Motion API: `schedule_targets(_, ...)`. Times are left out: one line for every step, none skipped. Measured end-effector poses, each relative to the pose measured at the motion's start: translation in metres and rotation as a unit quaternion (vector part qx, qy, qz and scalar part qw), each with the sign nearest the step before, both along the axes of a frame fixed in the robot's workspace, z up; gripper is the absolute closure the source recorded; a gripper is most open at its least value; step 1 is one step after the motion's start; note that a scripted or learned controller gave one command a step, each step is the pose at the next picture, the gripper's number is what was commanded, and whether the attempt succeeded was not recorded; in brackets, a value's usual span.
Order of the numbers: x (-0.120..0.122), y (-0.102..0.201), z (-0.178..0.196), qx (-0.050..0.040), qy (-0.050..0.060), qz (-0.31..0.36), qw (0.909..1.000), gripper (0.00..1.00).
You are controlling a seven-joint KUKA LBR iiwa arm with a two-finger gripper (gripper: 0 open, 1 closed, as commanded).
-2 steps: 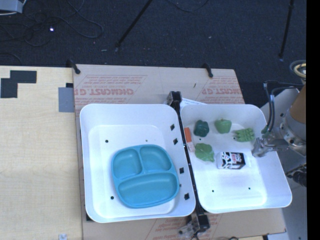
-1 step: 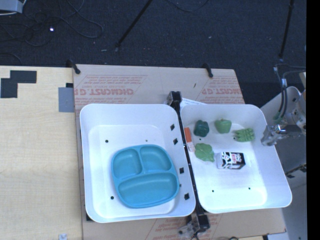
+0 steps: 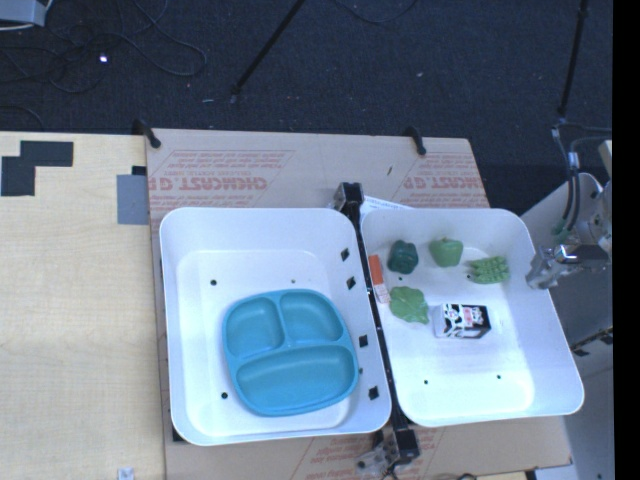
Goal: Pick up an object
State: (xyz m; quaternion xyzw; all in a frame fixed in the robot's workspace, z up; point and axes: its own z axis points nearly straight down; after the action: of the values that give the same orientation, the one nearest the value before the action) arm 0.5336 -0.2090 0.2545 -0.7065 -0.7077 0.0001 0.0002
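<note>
— Green plastic toys are seen in the right white bin (image 3: 545, 373): a dark round piece (image 3: 403, 257), a pepper-like piece (image 3: 446, 252), a ridged leafy piece (image 3: 489, 269) and a lumpy piece (image 3: 408, 304), all near each other.

— And beside them?

— A small black-and-white carton (image 3: 462, 320) is laid just right of the lumpy piece. A blue divided plastic tray (image 3: 289, 353) is held in the left white bin (image 3: 190, 258).

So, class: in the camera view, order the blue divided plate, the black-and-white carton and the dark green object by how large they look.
1. blue divided plate, by far the largest
2. black-and-white carton
3. dark green object, only slightly smaller than the carton
</note>
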Motion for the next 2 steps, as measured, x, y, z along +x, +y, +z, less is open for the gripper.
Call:
schedule_targets(-0.007, 0.053, 0.003, 0.0012, 0.001, 0.001, 1.0000, 1.00)
schedule_targets(-0.007, 0.096, 0.002, 0.0012, 0.002, 0.001, 1.0000, 1.00)
